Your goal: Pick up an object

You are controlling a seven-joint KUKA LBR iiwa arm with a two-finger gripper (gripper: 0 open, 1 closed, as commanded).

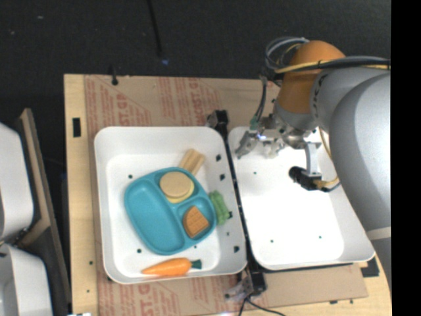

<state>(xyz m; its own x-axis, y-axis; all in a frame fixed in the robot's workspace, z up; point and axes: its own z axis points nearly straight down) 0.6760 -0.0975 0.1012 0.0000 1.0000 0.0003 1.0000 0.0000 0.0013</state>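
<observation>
fixed overhead cam, slanted, both bins [105, 176]

Two white bins [105, 176] on a plywood bench [145, 101]

1. The flat brown cardboard sheet [151, 101] covering the bench carries rows of faint red printing along its edges.
2. That printing is too small and blurred to read.

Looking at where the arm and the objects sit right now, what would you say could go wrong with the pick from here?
1. The gripper hangs over the right bin, while every object lies in the left bin; closing here would likely grasp nothing.
2. Crossing over, it might clip the raised rims between the bins.
3. The carrot lies against the left bin's near wall and the blue tray is broad and flat, so both may be awkward to grip.
</observation>
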